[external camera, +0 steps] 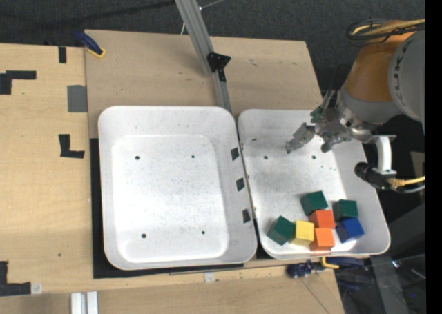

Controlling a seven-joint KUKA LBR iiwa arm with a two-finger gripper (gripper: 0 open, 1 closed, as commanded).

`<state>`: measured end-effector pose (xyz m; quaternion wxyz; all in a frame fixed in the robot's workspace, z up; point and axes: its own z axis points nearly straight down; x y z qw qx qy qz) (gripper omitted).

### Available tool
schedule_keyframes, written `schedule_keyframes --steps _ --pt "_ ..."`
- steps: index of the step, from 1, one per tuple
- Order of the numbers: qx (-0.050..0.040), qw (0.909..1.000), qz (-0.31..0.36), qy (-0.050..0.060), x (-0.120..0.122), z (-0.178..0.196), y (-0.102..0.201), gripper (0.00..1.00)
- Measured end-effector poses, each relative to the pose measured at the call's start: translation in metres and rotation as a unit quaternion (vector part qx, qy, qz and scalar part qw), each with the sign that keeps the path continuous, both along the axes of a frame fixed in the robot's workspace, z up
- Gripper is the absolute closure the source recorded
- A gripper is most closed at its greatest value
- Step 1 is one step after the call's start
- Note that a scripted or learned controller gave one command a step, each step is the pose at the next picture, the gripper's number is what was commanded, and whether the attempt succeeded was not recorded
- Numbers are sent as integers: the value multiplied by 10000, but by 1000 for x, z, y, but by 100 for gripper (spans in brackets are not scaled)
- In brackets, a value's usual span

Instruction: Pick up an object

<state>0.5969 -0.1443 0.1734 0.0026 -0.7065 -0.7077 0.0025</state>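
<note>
Two white bins sit side by side, and the right bin (276, 168) has seven blocks bunched in its near corner: three green blocks (314, 201), two orange blocks (322, 219), one yellow block (304, 230) and one blue block (351, 228). The gripper (314, 141) hangs over the far end of the right bin, well apart from the blocks, with its two fingers spread and nothing between them. The left bin (166, 181) is just beside the right bin.

metal pole (197, 19), blue clamp (90, 43), black tape marks (67, 145)
</note>
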Motion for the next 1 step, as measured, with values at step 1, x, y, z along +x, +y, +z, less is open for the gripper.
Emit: schedule_keyframes --steps 1 --pt "-3 10000 -2 -4 2 -45 -2 0"
